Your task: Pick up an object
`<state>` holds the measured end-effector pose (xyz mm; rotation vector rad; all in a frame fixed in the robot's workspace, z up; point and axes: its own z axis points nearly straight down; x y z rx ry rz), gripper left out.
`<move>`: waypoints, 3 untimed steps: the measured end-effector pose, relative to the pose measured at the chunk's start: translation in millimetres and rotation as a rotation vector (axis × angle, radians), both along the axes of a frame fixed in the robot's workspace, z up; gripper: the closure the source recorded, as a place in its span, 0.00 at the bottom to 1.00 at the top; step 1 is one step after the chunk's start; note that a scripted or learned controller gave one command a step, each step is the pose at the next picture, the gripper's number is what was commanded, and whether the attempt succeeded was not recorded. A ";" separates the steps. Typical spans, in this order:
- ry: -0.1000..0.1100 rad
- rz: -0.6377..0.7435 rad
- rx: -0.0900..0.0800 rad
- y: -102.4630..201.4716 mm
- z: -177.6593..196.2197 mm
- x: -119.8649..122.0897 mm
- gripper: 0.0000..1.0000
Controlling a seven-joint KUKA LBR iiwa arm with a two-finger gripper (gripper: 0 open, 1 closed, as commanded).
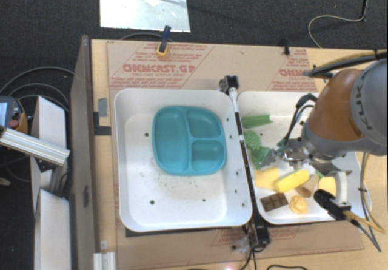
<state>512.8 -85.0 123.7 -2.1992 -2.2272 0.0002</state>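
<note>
My gripper (290, 153) hangs low over the middle of the right bin (285, 104), with the grey and orange arm reaching in from the right. Just below it lie a yellow oblong piece (292, 179) and a flat yellow piece (265, 178). To the gripper's left is a green leafy toy (259, 155), and another green piece (251, 139) lies above that. A long green item (256, 121) rests near the bin's far left. A brown chocolate block (274, 202) and a small yellow lump (298, 204) lie at the front edge.
The left bin (136, 202) bears a teal divided plate (188, 140). A divider rail (241, 147) runs between the bins. Cardboard covers the bench behind them, with a yellow-handled tool (163, 41) at its far edge.
</note>
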 end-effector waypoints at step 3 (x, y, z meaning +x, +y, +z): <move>-0.023 0.001 -0.006 17.6 66.1 35.2 1.00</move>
